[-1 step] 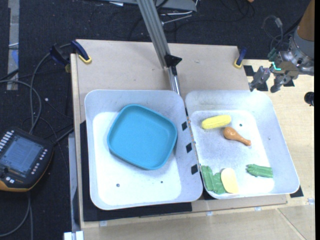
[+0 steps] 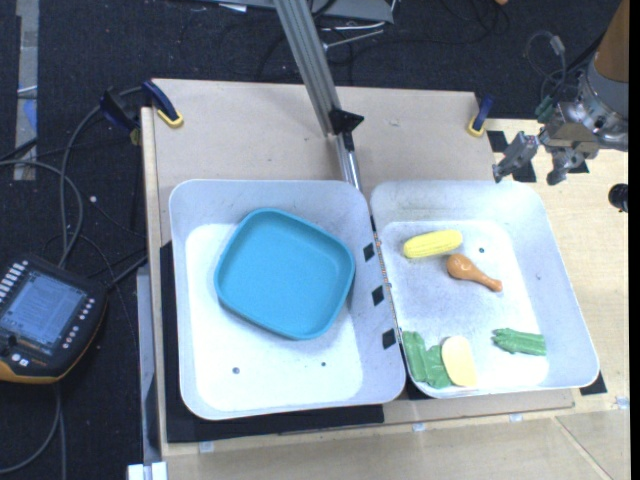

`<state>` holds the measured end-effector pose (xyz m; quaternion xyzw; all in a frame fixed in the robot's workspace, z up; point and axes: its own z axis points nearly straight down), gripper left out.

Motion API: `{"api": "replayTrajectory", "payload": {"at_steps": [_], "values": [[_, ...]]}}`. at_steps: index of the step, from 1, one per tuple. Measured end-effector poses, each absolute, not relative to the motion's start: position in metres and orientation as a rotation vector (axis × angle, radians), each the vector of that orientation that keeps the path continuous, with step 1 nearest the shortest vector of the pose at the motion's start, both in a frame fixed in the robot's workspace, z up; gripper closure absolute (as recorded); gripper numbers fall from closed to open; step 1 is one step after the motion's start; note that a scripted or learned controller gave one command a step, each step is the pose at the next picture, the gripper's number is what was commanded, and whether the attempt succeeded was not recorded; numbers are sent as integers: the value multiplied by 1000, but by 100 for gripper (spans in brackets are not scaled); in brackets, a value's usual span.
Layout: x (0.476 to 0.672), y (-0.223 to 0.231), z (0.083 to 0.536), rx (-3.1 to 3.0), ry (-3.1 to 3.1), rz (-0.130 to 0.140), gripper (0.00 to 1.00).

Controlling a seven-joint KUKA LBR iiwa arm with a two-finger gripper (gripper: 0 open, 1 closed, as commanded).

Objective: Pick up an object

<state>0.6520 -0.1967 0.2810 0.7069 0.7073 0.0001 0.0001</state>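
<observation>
Gripper (image 2: pixel 536 160) hangs above the far right corner of the right bin (image 2: pixel 560 268), fingers spread apart with nothing between them, well clear of any object. Candidates all lie in that bin: a yellow corn cob (image 2: pixel 432 244) with an orange drumstick-shaped piece (image 2: pixel 472 271) just beside it, a green pod (image 2: pixel 519 343) near the right wall, and a pale yellow slice (image 2: pixel 459 361) touching a green leafy piece (image 2: pixel 424 359) at the near edge. In my judgement the corn cob is the soundest target; the jaws should straddle its short axis and descend plumb, keeping off the drumstick piece.

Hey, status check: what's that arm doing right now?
Gripper open, above right bin's far corner, holding nothing. Yellow corn cob, orange drumstick-shaped toy untouched in right white bin. Nothing in the way.
</observation>
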Motion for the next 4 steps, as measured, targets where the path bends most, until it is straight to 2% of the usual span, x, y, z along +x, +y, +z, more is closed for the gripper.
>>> {"api": "replayTrajectory", "payload": {"at_steps": [3,4], "values": [[664,-199,118,2224,2225,-4,0],[666,-199,133,2219,2222,1,100]]}}
